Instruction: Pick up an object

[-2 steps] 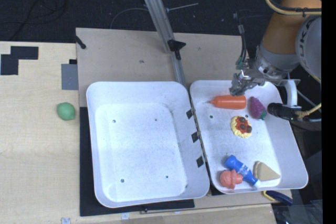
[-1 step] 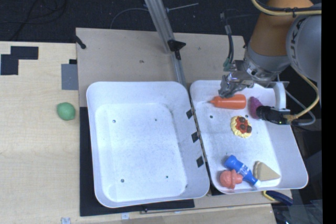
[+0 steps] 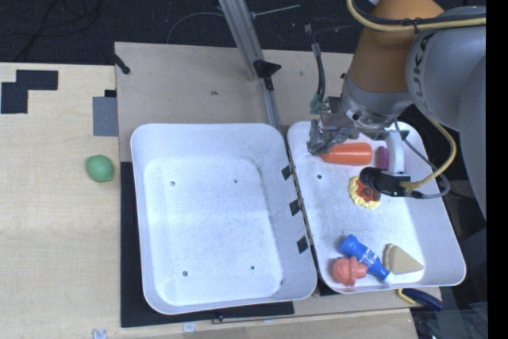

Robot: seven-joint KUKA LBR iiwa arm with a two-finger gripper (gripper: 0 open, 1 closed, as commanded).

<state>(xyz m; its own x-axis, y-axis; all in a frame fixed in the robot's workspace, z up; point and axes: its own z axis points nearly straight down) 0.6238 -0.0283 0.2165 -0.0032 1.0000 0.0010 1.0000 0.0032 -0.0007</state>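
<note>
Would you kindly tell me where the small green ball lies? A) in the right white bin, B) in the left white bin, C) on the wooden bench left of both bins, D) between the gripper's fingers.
C: the small green ball rests on the wooden bench, left of the left white bin and outside both bins.

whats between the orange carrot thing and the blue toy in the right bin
In the camera view, a yellow and red toy lies between the orange piece and the blue toy, a little right of the line; otherwise bare bin floor.

Bench (image 3: 55, 194): two white bins (image 3: 208, 218) side by side, green ball (image 3: 100, 168) left.
</note>
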